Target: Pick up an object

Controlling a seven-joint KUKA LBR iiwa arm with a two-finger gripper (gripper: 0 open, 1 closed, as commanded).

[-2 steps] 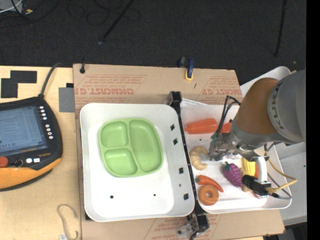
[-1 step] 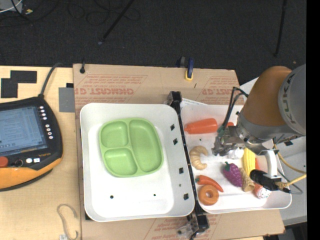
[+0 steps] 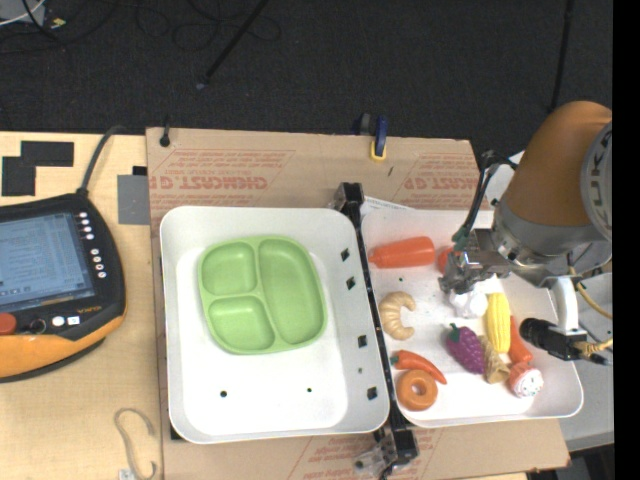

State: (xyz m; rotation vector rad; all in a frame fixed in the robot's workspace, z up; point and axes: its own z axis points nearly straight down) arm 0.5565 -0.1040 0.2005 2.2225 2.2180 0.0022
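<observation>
Far left of the two-finger gripper point(image 3: 463, 280) sits a green sectioned plastic plate point(image 3: 263, 294). Nearer, a beige toy croissant point(image 3: 398, 313) lies lower left, a yellow plastic corn cob point(image 3: 497, 320) just right. Whether it grips anything, I cannot tell. Crowded toys risk a glancing miss.

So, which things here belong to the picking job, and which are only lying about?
Belong to the job:
gripper
right bin
carrot
croissant
grapes
corn
orange ring

Only lying about:
left bin
green plate
tablet
cardboard
</observation>
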